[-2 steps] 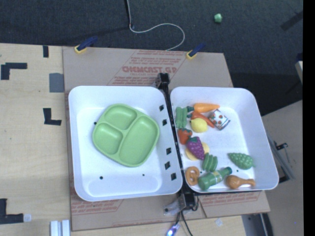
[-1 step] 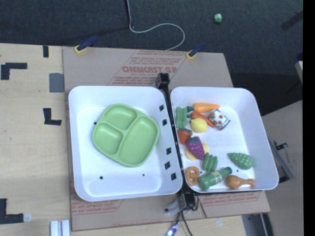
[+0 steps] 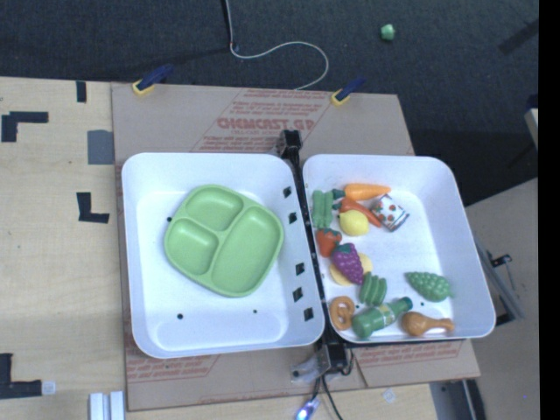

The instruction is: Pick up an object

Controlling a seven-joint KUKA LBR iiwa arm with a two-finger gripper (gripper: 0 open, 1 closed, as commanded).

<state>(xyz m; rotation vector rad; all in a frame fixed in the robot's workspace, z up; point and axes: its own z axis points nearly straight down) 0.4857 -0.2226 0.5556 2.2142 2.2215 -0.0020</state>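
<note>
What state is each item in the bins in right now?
Green plate: flat, right way up, in left bin, compartments bare.
Carrot: lying flat, right bin, back.
Lemon: resting against neighbouring toys.
Grapes: lying mid-pile.
Green bottle: on its side, front.
Pretzel: flat, beside bottle.
Drumstick: lying at front edge.
Leafy green piece: lying apart from the pile.

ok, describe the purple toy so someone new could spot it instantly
Look in the right bin, the one crowded with toy food, not the left bin holding the green plate. Near that bin's left wall, about midway down, lies a grape bunch, just below the yellow lemon. It is the one purple, knobbly piece there.
</note>
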